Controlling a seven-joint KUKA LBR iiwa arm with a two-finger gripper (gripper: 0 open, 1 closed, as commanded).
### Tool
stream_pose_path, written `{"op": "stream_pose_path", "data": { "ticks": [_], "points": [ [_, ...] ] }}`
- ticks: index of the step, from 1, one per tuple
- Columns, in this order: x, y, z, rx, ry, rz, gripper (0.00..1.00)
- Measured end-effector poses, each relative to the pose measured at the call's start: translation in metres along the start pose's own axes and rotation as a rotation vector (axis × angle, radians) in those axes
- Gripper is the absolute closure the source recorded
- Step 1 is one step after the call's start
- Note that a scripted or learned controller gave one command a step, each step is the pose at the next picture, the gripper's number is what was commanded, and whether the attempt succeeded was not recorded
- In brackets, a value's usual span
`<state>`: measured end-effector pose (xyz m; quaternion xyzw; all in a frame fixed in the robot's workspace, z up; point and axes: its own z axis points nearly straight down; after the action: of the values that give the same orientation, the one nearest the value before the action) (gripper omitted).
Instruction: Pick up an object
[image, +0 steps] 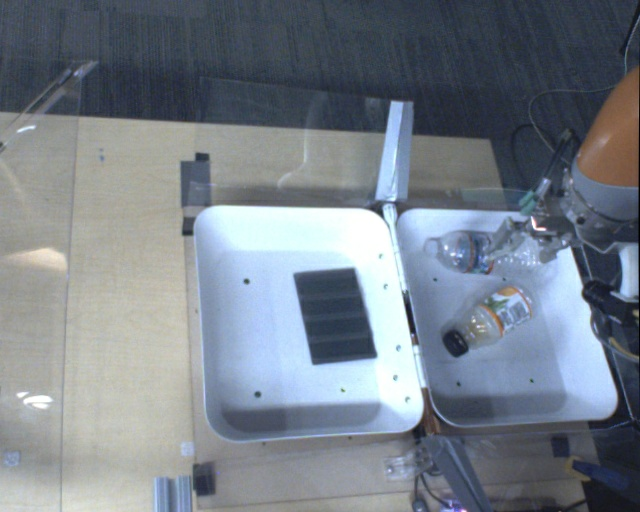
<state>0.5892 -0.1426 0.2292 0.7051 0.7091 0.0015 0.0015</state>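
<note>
The clear crumpled bottle (470, 250) lies on its side at the far end of the right bin (520, 395), and my gripper (522, 236) sits low over its right end, placed for a grab there. I cannot tell how the gripper is set or whether anything is in it; clear plastic blurs into it. The yellow-labelled bottle (490, 322), black cap toward the left, lies near, well inside the bin. The bin's far wall crowds my approach. The left bin (230, 300) holds a dark ribbed pad (334, 315), well apart.
</note>
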Motion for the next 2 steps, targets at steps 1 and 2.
{"op": "stream_pose_path", "data": {
  "ticks": [1, 2],
  "points": [
    [0.006, 0.003, 0.136, -0.002, 0.000, -0.163, 0.00],
    [-0.003, 0.056, 0.145, 0.064, 0.021, -0.229, 0.00]
  ]
}}
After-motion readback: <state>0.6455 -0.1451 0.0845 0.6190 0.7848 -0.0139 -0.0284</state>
